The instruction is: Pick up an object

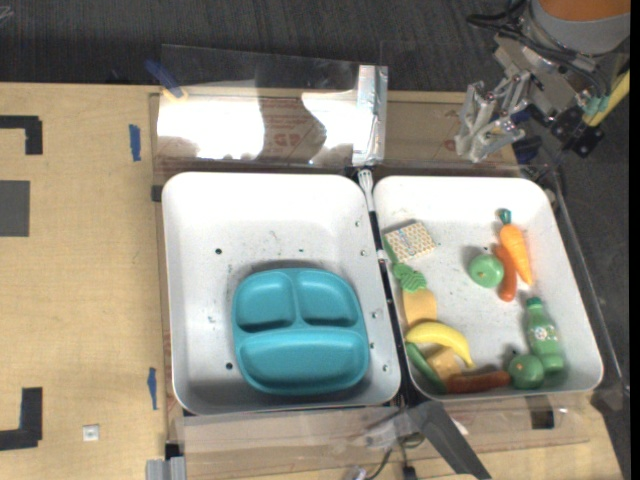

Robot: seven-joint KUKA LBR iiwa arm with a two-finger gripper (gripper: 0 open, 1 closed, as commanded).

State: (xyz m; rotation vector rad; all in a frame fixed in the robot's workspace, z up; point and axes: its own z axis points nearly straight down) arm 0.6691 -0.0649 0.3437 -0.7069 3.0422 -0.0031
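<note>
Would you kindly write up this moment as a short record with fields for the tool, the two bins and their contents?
tool: above the bench behind the right bin, nothing seen between its fingers
left bin: holds a teal divided plate
right bin: holds toy food
along its right side: carrot, green apple, green bottle
along its left side: banana, corn cob, patterned block
task status: no object picked yet
</note>
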